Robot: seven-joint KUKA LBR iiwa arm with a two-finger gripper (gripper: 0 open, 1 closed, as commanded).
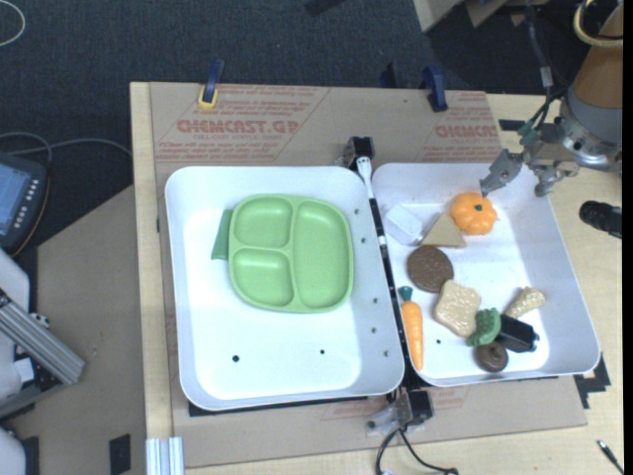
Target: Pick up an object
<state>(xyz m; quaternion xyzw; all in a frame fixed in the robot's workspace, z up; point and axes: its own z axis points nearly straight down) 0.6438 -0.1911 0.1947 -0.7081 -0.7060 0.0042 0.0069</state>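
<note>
Brown board under the bins reads "CHEMCAST" in red print, twice. Over the right bin, the gripper hangs with jaws spread, holding nothing, just above a small orange pumpkin beside a brown cookie.

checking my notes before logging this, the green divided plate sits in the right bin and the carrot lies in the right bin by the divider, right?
Not quite. The camera view shows the green divided plate in the left bin, not the right one. The rest holds: the carrot lies in the right bin by the divider.
</note>
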